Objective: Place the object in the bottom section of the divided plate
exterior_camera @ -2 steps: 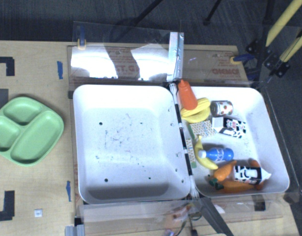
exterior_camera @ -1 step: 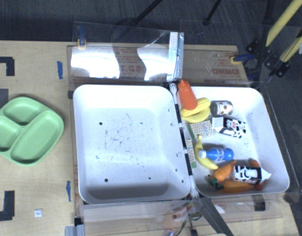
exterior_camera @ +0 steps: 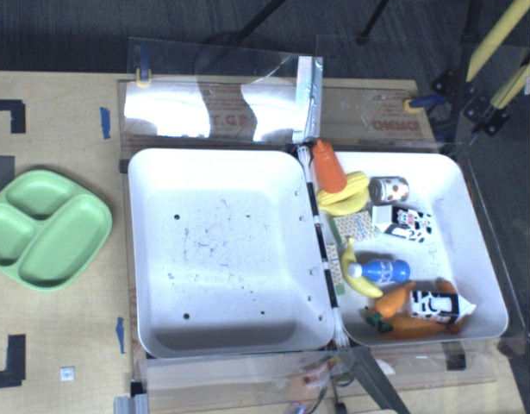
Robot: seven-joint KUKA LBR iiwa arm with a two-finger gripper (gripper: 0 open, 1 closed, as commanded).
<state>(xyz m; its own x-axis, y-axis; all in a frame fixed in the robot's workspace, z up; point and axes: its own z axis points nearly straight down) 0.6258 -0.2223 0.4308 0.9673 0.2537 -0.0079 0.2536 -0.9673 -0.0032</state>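
A green divided plate (exterior_camera: 46,228) lies on the wooden bench at the far left, outside the bins, with two small sections at its upper left and one large section (exterior_camera: 65,241) at its lower right. The right bin (exterior_camera: 471,231) holds the loose objects: an orange carrot-like toy (exterior_camera: 327,166), a yellow banana (exterior_camera: 344,195), a small can (exterior_camera: 388,188), a black-and-white cow-patterned piece (exterior_camera: 408,222), a blue bottle (exterior_camera: 382,272), a second banana (exterior_camera: 358,276), a carrot (exterior_camera: 402,317) and a small carton (exterior_camera: 439,304).
The left bin (exterior_camera: 221,240) sits between the plate and the objects. A clear plastic wall (exterior_camera: 217,102) stands behind it. Black tape marks (exterior_camera: 8,115) lie on the bench at the left. Tripod legs and a yellow pole (exterior_camera: 497,28) stand at the back right.
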